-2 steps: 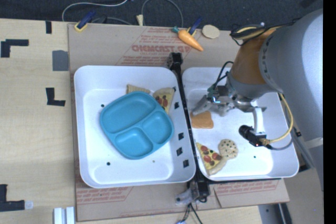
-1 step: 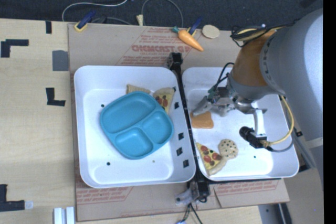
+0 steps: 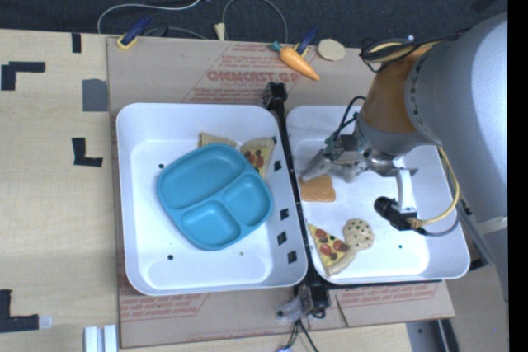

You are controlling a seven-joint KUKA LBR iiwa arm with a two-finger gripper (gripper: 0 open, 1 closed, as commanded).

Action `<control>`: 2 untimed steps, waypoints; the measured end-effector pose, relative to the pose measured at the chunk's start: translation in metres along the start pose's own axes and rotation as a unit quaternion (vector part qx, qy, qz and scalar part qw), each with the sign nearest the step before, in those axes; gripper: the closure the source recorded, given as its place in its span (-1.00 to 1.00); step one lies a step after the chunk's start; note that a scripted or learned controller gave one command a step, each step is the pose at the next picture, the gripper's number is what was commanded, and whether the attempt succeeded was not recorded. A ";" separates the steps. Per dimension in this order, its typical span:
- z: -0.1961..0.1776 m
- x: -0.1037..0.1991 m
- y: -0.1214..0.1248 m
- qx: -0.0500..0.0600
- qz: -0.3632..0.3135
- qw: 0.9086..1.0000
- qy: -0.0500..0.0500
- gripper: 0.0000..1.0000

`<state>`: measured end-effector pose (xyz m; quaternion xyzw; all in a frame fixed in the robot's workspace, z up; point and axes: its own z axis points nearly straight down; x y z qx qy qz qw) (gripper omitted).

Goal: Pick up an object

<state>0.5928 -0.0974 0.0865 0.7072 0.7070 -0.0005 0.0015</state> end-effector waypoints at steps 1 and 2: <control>-0.001 0.002 -0.016 -0.004 -0.001 1.000 -0.001 -1.00; -0.022 0.003 0.059 -0.003 -0.002 1.000 0.001 -1.00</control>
